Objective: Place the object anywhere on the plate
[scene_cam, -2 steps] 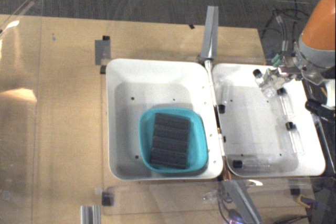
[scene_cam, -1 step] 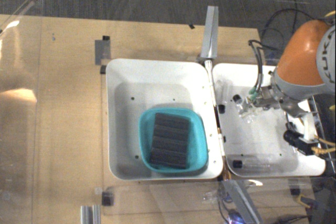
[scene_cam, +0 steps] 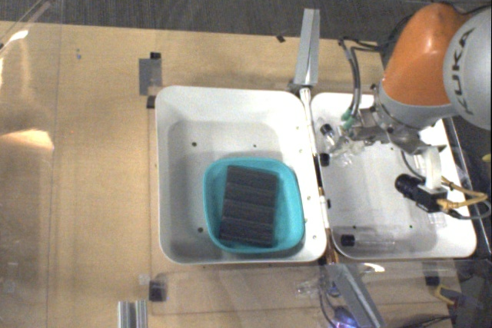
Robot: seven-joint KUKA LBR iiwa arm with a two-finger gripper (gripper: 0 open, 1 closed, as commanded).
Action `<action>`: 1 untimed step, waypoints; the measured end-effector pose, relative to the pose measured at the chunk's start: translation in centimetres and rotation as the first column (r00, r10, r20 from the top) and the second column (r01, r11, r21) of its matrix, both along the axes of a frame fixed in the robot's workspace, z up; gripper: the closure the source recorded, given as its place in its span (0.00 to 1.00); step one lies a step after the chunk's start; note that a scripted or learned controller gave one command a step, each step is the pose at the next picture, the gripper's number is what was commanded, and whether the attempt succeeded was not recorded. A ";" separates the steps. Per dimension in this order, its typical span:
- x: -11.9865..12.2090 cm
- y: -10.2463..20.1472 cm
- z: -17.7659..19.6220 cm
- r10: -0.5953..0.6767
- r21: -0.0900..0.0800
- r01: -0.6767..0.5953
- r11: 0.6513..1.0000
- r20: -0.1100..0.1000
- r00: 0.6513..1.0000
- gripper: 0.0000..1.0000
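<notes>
we see the dark ridged block (scene_cam: 248, 205) lying on the teal plate (scene_cam: 290, 200); the gripper (scene_cam: 338, 136) hovers over the right bin (scene_cam: 461, 246), its grip state unclear.

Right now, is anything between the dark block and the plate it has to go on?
Nothing visible. The dark ridged block already lies on the teal plate in the left bin; the arm is over the right bin.
</notes>
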State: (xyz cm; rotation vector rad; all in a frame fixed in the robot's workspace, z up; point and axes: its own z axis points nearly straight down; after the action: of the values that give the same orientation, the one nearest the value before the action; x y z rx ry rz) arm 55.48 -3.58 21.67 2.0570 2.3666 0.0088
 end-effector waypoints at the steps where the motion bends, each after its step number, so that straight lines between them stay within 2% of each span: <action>1: -1.0 5.6 10.6 0.119 -0.001 -0.119 0.993 0.003 0.993 1.00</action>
State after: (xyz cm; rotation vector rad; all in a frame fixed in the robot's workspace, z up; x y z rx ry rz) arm 54.43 2.01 32.28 1.9109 2.4828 0.0119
